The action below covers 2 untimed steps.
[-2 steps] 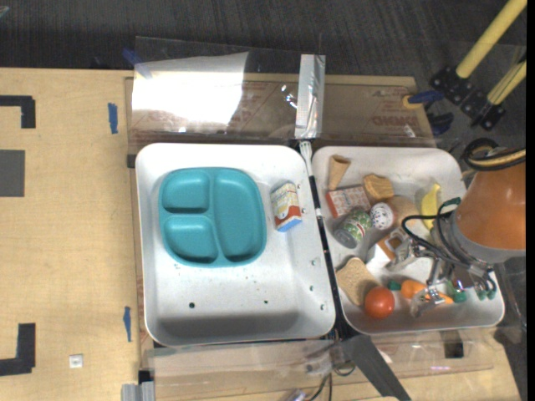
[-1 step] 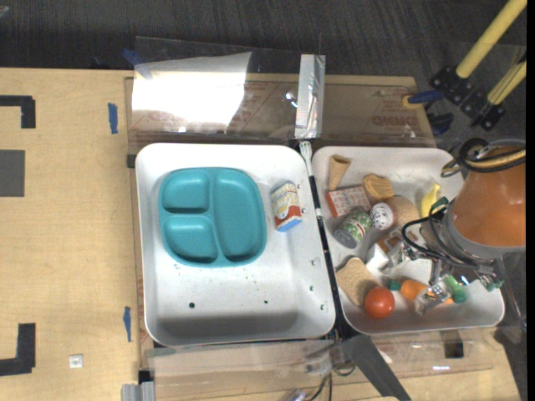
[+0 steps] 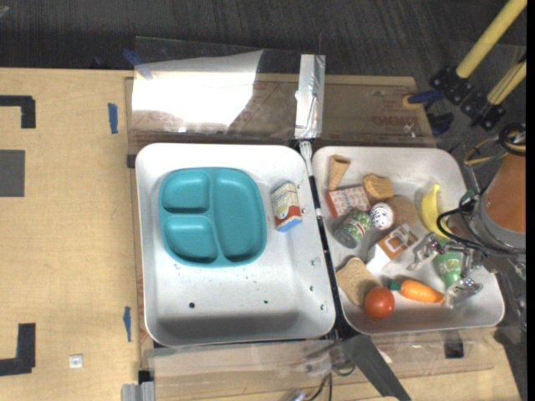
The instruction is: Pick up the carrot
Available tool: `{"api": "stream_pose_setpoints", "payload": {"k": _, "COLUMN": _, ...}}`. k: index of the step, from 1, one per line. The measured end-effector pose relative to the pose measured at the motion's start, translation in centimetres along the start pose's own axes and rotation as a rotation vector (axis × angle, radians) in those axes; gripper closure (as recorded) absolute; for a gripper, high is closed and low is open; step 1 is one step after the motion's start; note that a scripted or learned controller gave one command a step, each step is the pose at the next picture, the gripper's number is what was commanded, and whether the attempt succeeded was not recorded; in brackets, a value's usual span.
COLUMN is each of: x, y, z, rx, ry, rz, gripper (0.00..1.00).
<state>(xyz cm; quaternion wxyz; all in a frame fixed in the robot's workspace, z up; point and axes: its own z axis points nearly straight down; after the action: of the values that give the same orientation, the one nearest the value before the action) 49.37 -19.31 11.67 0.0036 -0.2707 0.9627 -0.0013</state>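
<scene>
Now the hand (image 3: 447, 267) hovers low in the right bin (image 3: 481, 312), just above the carrot (image 3: 420, 291) lying beside the tomato (image 3: 379, 302), its fingers seemingly spread though glare blurs them, so it should straddle the carrot's middle before closing.

Orange carrot (image 3: 420, 291), red tomato (image 3: 379, 302), yellow banana (image 3: 430, 209), teal plate (image 3: 212, 215), white bins (image 3: 242, 316).
</scene>
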Motion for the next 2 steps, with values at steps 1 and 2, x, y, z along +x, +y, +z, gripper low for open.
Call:
{"api": "stream_pose_setpoints", "payload": {"k": 1, "x": -0.4, "y": 0.9, "z": 2.7, "rx": 0.002, "ry": 0.000, "rz": -0.301, "gripper": 0.00}}
{"api": "stream_pose_setpoints", "payload": {"k": 2, "x": -1.2, "y": 3.1, "z": 2.6, "rx": 0.007, "ry": -0.003, "rz": -0.310, "gripper": 0.00}}
